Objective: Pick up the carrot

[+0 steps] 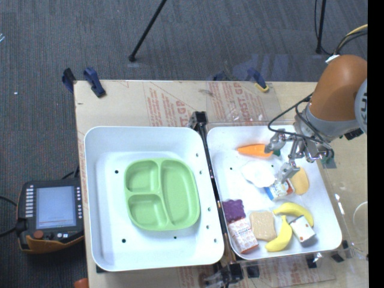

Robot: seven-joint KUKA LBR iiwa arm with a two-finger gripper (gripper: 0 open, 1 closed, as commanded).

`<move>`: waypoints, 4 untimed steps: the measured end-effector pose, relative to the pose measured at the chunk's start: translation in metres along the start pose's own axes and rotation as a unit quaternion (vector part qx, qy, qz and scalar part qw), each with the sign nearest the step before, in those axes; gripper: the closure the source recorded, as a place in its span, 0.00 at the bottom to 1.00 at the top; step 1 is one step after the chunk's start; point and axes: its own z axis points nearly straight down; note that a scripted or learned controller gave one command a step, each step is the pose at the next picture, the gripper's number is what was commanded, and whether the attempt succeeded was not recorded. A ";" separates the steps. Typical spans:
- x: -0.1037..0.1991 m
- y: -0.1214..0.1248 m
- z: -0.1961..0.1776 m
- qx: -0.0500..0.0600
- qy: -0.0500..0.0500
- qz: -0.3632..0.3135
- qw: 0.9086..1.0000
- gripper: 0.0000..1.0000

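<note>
The orange carrot (254, 150) lies flat near the back left of the right bin (332, 212), its tip pointing left. My gripper (281, 157) hangs just right of the carrot's thick end, over the bin's middle. It is open: one finger (275, 143) stands close beside the carrot's end, and the other (286, 171) sits nearer the front, above a small carton (279, 191). Nothing is held between them.
The right bin also holds a white round lid (259, 174), a yellow-orange piece (300, 182), two bananas (293, 210), a purple item (233, 209), a bread slice (262, 224) and a snack packet (243, 236). A green divided plate (162, 194) sits in the left bin (99, 161).
</note>
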 end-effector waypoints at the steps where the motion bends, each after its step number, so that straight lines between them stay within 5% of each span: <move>1: -0.012 0.037 0.039 0.002 -0.003 0.035 0.999 0.00; 2: -0.016 0.039 0.027 0.002 -0.009 0.032 0.999 1.00; 3: -0.016 0.040 0.027 0.002 -0.008 0.031 0.999 0.00; 4: -0.018 0.041 0.016 0.002 -0.011 0.029 1.000 1.00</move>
